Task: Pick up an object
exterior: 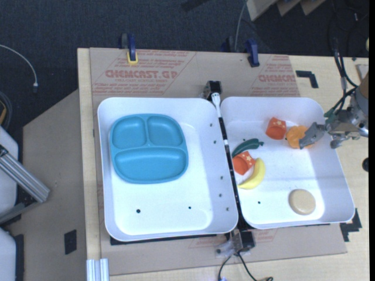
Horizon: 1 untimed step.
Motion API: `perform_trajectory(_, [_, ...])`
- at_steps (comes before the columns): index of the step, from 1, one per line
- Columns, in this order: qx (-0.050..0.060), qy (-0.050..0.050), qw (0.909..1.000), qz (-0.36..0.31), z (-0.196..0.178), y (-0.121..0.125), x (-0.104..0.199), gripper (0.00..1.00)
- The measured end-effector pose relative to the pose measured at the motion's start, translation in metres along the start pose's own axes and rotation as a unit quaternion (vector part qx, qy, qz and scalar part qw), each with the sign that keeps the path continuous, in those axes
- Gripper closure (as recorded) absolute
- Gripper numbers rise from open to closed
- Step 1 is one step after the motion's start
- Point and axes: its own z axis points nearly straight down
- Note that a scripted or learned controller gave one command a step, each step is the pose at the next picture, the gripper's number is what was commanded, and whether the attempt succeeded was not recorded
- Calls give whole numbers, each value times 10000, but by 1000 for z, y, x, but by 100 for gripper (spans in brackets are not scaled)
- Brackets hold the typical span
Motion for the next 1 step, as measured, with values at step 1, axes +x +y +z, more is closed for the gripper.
perform_trajectory(1, [-73, -19, 10000, -21, -8, 3, 1, 0])
